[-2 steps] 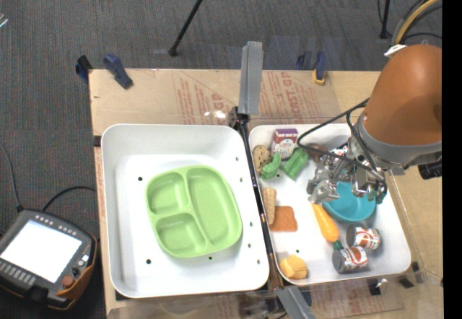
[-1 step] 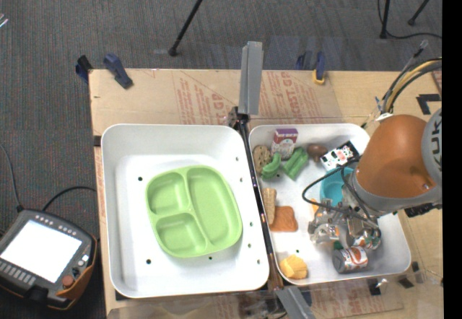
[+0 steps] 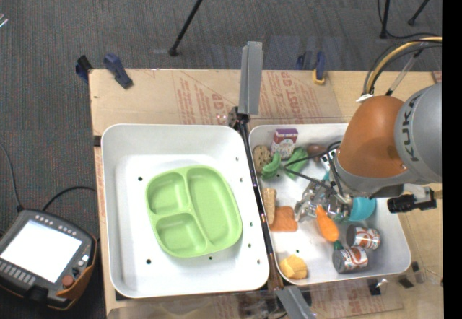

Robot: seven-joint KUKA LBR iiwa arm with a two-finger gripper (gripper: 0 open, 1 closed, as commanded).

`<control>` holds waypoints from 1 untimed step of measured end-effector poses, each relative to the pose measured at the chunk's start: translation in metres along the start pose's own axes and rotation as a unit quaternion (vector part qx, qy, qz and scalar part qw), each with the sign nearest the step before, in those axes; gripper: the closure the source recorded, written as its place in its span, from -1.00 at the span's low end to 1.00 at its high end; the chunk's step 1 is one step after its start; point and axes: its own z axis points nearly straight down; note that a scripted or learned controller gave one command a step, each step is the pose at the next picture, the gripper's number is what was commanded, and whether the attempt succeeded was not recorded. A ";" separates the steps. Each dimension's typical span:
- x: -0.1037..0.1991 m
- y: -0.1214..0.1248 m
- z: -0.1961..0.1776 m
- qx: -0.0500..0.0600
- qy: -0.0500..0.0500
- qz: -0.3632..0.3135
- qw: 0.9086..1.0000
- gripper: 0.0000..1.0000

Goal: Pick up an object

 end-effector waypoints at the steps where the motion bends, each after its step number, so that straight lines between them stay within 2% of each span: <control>1: 0.000 0.002 -0.010 0.000 0.000 -0.003 1.000 1.00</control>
